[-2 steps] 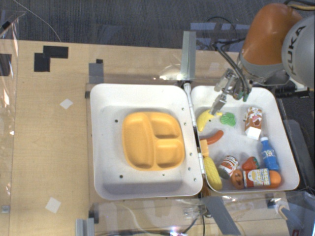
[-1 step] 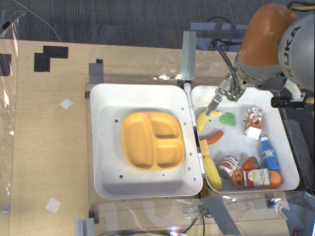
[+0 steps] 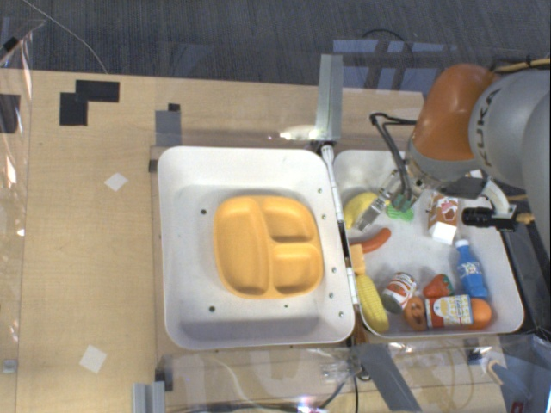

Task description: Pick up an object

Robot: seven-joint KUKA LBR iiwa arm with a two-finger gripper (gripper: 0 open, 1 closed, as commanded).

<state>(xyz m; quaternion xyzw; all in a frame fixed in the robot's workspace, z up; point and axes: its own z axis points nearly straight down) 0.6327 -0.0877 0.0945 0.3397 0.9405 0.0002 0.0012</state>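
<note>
– Across the bench [image 3: 86, 256], what is biggest on your screen?

– From my desk, the grey arm [image 3: 504, 119] coming in from the right, with its orange band [image 3: 452, 110] over the far edge of the right bin [image 3: 510, 292]. Next come the two white bins, side by side and touching along their inner edges. The left bin [image 3: 172, 231] carries a yellow divided plate [image 3: 267, 243], lying flat in its middle.

– And the things to be picked?

– All in the right bin. I see an ear of corn [image 3: 370, 295] along its left edge, toward the near left corner. A red and orange bottle [image 3: 452, 311] lies on its side along the near edge. A blue bottle [image 3: 470, 269] lies just behind that, toward the right edge. A small carton [image 3: 443, 218] sits further back, near the middle. A can [image 3: 398, 289] lies just beside the corn, with a round orange thing [image 3: 415, 312] touching it on the near side. A red sausage [image 3: 372, 241] lies by the left edge, behind the corn. A yellow fruit [image 3: 360, 205] sits just behind the sausage, against the same edge.

– Where is the gripper?

– I have the gripper [image 3: 385, 206] low over the far left part of the right bin, just beside the yellow fruit and just behind the sausage. Whether it is open or closed, I cannot tell from this view. I see nothing gripped in it; the fruit and the sausage both lie on the floor of the bin.
</note>
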